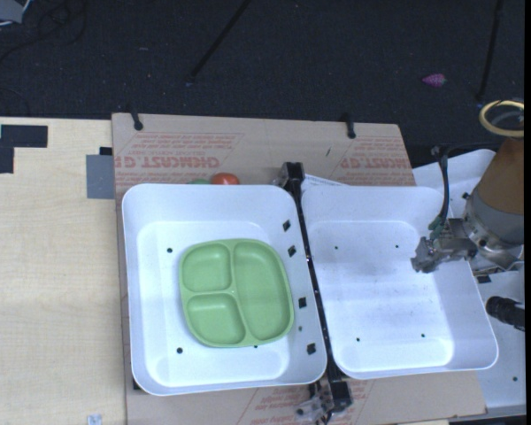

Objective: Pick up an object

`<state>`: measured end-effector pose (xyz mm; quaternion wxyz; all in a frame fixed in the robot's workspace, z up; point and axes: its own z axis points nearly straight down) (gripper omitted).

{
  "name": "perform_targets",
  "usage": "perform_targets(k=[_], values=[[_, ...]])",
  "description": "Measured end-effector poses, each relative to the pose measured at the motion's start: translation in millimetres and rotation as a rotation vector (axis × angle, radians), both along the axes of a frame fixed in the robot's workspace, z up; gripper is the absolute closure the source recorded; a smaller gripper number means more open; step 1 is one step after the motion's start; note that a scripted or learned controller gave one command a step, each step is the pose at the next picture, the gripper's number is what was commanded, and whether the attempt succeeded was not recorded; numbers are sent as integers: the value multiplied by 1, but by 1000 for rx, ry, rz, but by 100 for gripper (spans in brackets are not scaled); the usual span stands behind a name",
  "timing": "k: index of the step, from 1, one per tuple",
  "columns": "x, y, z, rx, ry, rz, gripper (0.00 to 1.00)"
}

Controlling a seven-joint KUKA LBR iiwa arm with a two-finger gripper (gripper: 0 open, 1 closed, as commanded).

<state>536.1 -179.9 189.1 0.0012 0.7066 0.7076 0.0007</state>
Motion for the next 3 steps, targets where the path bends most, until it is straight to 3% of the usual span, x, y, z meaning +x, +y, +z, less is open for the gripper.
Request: perform_targets(k=[1, 3], values=[[1, -1, 49, 0, -1, 0, 100], [5, 104, 38, 4, 7, 3, 100]])
